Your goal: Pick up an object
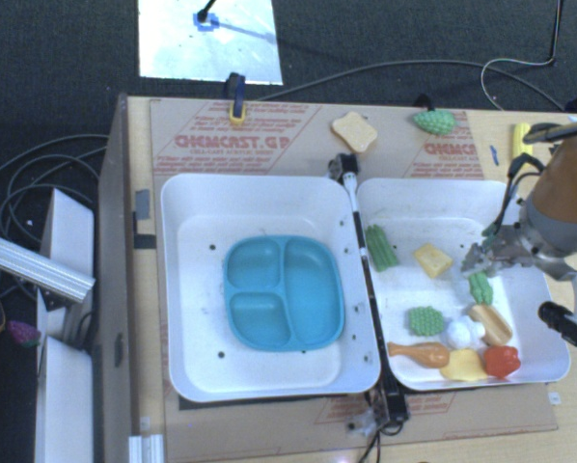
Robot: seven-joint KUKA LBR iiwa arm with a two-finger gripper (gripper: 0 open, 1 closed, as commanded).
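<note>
The right bin [462, 199] holds several toy foods: a green ridged vegetable [380, 247], a yellow wedge [431, 258], a small green piece [480, 287], a green bumpy round [425, 320], a white ball [459, 333], a hot dog [490, 324], a chicken drumstick [419, 353], a yellow piece [467, 366] and a red tomato [502, 361]. My gripper [480, 258] is low over the right side of this bin, just above the small green piece and right of the yellow wedge. The arm [562, 201] hides the bin's right wall.
The left bin [202, 201] carries a blue divided plate [284, 292]. A toast slice [354, 131] and a green toy [434, 121] lie on the cardboard behind the bins. A clamp [236, 97] stands at the back edge. Cables run along the left and back.
</note>
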